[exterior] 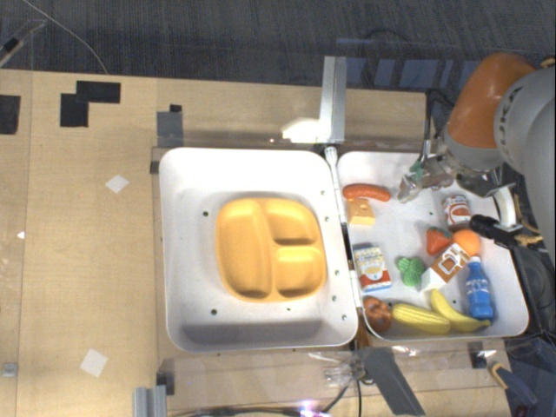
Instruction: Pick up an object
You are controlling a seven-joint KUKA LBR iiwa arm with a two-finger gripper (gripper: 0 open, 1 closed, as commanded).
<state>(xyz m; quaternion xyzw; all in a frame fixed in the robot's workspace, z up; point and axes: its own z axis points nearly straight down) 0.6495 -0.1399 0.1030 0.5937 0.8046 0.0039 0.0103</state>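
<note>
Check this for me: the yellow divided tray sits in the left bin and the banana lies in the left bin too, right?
Not quite. The camera view shows the banana in the right bin, near its front edge. The yellow divided tray does sit in the left bin.

Bright, even overhead light — a glare patch at twelve o'clock above the left bin point(174, 233); soft shadows, slightly grainy focus.
</note>
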